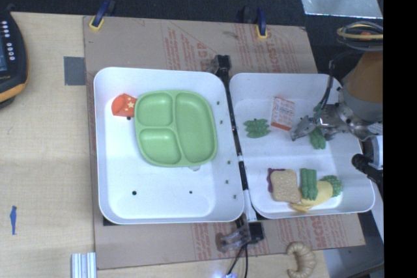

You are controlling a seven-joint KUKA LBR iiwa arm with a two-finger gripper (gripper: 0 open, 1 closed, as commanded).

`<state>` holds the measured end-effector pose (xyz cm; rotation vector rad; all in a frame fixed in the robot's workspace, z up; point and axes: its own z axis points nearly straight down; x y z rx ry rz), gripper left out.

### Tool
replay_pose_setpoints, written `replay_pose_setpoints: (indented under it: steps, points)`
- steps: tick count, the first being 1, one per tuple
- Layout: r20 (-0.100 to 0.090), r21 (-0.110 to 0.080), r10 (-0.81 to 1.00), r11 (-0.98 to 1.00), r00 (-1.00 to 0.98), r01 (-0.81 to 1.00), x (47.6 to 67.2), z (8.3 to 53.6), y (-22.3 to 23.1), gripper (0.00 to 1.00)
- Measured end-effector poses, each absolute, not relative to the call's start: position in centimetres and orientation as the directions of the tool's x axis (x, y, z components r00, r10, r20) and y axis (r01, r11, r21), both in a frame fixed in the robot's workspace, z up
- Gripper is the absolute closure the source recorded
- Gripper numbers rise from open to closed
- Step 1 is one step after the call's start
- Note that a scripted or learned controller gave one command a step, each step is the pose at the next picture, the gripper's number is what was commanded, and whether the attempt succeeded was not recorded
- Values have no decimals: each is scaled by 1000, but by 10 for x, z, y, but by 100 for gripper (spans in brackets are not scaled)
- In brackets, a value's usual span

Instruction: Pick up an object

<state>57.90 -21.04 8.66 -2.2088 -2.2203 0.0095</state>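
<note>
Wooden bench (pixel 45 159) with a cardboard sheet (pixel 195 42) clamped on top, and two shallow white bins sitting side by side on it. Left bin (pixel 163 205) has a big green divided plate (pixel 176 127) in the middle and a small red thing (pixel 122 105) tucked against the plate's upper left edge. Right bin (pixel 287 208) is where the clutter is: a slice of toy bread (pixel 284 185), a green veggie piece (pixel 308 183) and a yellow piece (pixel 317 198) bunched at the near edge, a leafy green bit (pixel 257 128) over by the left wall, and a small orange-and-white packet (pixel 283 113) just up and right of it.

Arm (pixel 365 84) comes in from the right, and the gripper (pixel 311 130) is low over the right bin's far-right part. A small green object (pixel 317 139) sits right at the fingertips, touching or nearly so. Can't honestly tell if the fingers are spread or pinched on it, too blurry there.
</note>
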Motion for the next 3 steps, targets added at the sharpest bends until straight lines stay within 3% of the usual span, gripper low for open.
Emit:
replay_pose_setpoints:
  steps: [1,2,3]
  points:
    - [-1,-4,1000,7,-7,1000,582,103,-212,100]
    - [2,3,1000,10,-10,1000,633,126,-161,100]
    - [2,6,1000,13,-13,1000,659,197,-74,100]
